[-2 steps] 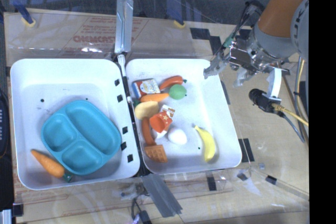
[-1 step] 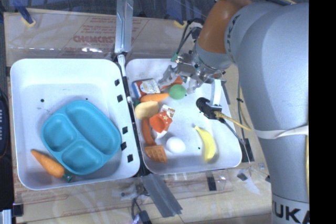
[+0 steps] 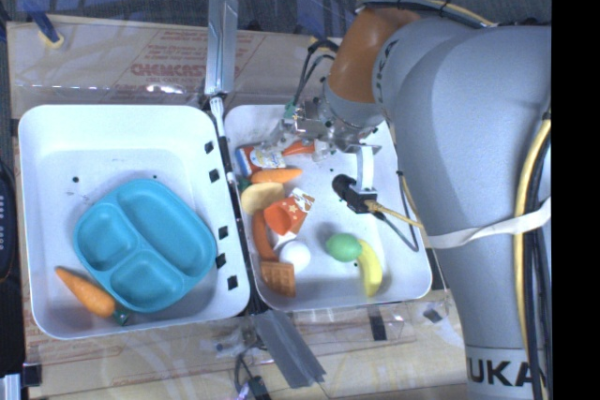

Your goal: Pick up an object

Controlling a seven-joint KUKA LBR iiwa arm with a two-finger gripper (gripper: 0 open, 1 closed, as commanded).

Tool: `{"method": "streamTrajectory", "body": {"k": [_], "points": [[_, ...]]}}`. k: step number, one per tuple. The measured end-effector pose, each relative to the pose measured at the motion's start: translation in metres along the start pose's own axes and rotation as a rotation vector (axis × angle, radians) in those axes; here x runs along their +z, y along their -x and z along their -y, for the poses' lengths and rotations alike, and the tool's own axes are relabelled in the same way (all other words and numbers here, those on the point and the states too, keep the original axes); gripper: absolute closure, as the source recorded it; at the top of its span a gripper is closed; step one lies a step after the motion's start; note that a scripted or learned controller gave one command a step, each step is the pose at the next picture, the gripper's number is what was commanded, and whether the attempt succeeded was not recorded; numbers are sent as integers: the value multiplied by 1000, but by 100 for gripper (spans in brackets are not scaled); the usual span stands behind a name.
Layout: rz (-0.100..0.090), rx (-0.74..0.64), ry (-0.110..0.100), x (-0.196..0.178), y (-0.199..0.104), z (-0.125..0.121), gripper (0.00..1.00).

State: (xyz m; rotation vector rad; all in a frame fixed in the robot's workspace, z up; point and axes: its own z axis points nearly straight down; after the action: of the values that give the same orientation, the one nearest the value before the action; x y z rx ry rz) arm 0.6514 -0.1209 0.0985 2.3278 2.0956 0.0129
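My gripper (image 3: 302, 138) is low over the far end of the right bin (image 3: 405, 244), under the orange wrist band. It hangs above a small orange piece (image 3: 298, 148) and some pale wrapping at the bin's back wall. Whether it touches them cannot be told. Just in front of it lie an orange carrot (image 3: 277, 174), a yellow slice (image 3: 261, 196) and an orange carton (image 3: 284, 216). Nearer the front are a white egg (image 3: 294, 255), a waffle (image 3: 277, 277), a green lime (image 3: 343, 246) and a banana (image 3: 371, 268).
The left bin (image 3: 56, 145) holds a blue divided plate (image 3: 143, 244) and a carrot (image 3: 84, 290) at its front left corner. A metal divider post (image 3: 221, 42) stands between the bins at the back. The arm's grey body covers the right side of the right bin.
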Motion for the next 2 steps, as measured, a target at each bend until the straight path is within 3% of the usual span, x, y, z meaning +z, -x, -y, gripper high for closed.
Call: {"method": "streamTrajectory", "body": {"k": [1,2], "points": [[-3,-88,-3,-1,33,8,0],[-1,-275,-3,1,-27,-4,0]]}}
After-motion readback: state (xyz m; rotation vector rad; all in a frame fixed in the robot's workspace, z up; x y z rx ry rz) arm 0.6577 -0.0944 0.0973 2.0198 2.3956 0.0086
